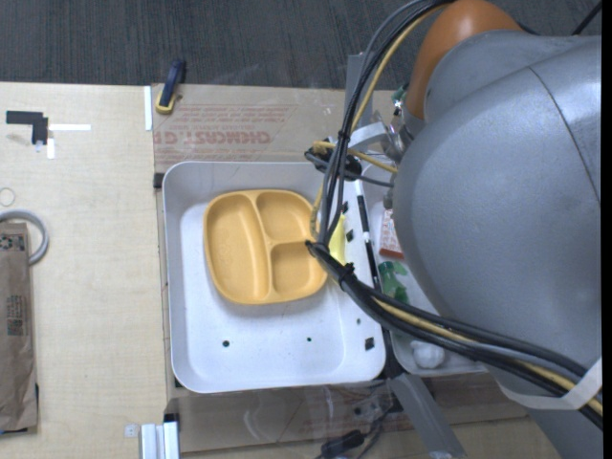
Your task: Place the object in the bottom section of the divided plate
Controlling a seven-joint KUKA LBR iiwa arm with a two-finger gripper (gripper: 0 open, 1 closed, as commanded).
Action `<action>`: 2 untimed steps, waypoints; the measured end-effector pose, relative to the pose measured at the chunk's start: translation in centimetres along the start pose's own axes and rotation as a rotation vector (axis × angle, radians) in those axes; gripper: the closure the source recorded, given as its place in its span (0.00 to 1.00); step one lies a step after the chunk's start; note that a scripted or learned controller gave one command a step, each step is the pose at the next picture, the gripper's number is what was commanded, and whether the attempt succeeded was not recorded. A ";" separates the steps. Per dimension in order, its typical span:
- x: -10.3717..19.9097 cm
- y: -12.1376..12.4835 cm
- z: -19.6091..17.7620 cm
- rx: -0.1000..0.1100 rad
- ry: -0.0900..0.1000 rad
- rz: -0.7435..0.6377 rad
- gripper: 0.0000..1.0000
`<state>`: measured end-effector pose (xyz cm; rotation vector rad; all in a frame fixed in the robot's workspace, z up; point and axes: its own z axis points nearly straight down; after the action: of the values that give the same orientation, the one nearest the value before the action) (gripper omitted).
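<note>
A yellow divided plate (263, 247) lies in the left white bin (277, 352), in its upper half. It has one long section on the left and two smaller ones on the right; all three look bare. The big grey arm (497, 208) with its orange band covers the right bin, and its cables hang over the plate's right edge. A yellow-green bit (337, 242) shows just right of the plate, behind the cables. Small green and red-and-white items (390, 256) peek out beside the arm in the right bin.
A cardboard sheet (239, 127) lies behind the bins. A blue and yellow tool (171, 86) rests at its top left. A brown packet (14, 323) and a grey ring lie on the bench at far left. A white object (427, 355) sits low in the right bin.
</note>
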<state>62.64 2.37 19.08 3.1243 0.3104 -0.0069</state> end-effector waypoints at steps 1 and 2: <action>-1.4 6.2 -15.6 0.000 0.000 -0.016 1.00; -2.8 13.8 -23.3 0.000 -0.001 -0.130 1.00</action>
<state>62.68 -11.64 42.45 3.0978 0.5134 -0.0089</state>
